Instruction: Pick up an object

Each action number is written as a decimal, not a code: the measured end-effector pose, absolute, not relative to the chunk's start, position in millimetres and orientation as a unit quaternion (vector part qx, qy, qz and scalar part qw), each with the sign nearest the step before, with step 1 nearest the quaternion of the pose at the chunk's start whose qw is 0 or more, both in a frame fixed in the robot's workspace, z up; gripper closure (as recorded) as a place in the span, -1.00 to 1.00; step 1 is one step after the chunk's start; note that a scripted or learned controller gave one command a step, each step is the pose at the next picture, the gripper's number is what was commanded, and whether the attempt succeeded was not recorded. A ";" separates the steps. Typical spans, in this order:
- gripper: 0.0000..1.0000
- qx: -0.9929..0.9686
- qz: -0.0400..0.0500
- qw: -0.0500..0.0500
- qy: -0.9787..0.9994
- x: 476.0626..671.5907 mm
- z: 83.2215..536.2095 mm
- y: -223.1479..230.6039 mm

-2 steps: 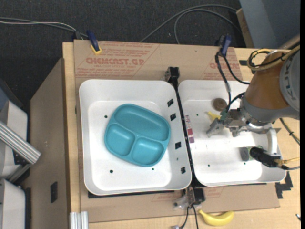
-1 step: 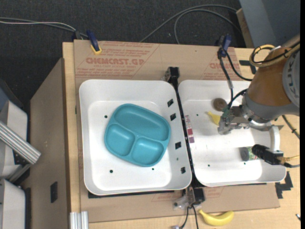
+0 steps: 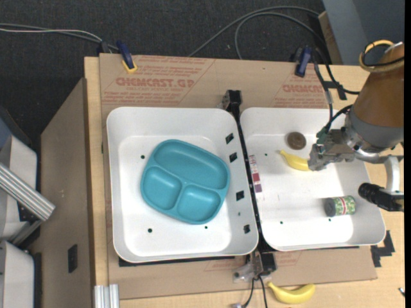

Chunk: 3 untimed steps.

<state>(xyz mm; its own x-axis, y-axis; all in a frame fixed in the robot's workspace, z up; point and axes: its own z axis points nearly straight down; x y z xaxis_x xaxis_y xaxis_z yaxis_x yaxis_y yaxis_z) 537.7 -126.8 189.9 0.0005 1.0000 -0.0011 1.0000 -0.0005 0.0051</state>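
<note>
Banana [image 3: 295,161] lies in the right bin [image 3: 302,236], and my claw [image 3: 319,160] sits low at its right end. I cannot tell how the claw is set. Nothing looks lifted yet; gripping and raising remain.

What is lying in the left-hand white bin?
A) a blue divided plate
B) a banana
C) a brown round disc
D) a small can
A: the blue divided plate lies alone in the left bin, while the banana, the small can and the brown disc all lie in the right bin.
</note>
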 end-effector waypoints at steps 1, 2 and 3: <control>1.00 0.706 0.002 0.003 0.708 542.3 254.3 -128.1; 1.00 0.707 0.001 0.000 0.708 542.9 253.3 -127.6; 1.00 0.706 0.000 -0.002 0.709 531.8 257.3 -73.0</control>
<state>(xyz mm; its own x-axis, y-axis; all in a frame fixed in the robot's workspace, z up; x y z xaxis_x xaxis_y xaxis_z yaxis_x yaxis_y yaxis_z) 531.8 -73.0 257.3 -0.0044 1.0000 0.0025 1.0000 0.0044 -0.0024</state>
